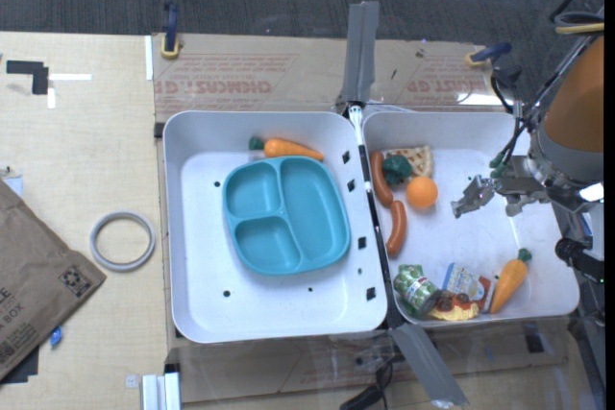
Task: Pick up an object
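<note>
The gripper (474,197) hangs over the right bin (538,158); how far it stands open I cannot tell, and nothing shows in its grasp. Nearest it lies a round, smooth orange (421,193), touching green toy broccoli (396,169), near two reddish sausages (388,206).

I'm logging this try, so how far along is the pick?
Nothing looks picked yet. The end effector hangs over the right bin, beside the orange; no item shows between its tips. The carrot and sausages lie untouched. Closing on something and lifting remain.
</note>
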You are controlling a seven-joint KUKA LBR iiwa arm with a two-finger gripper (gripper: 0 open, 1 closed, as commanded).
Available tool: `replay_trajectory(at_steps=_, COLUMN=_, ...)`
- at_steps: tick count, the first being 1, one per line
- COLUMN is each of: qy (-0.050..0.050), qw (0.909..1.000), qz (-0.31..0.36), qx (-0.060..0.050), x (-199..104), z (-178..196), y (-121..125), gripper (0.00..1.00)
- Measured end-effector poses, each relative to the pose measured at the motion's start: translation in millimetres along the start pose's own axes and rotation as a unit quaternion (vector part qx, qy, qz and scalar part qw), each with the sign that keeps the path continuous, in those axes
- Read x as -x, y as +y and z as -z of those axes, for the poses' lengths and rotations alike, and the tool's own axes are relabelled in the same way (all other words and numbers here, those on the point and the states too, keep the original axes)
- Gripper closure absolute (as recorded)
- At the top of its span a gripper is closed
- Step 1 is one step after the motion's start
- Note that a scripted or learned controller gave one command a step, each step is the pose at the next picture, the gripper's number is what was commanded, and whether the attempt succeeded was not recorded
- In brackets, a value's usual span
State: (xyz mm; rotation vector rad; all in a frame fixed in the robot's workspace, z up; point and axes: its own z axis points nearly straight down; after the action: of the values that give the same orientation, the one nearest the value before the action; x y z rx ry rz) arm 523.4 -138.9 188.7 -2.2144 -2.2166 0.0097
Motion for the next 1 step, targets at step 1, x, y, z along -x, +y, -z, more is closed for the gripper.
replay_trajectory(at_steps=1, qy=-0.001, qw=0.9972, qz=0.075, qx=0.002, x=-4.2, z=-64.0, y=102.8, gripper=0.00)
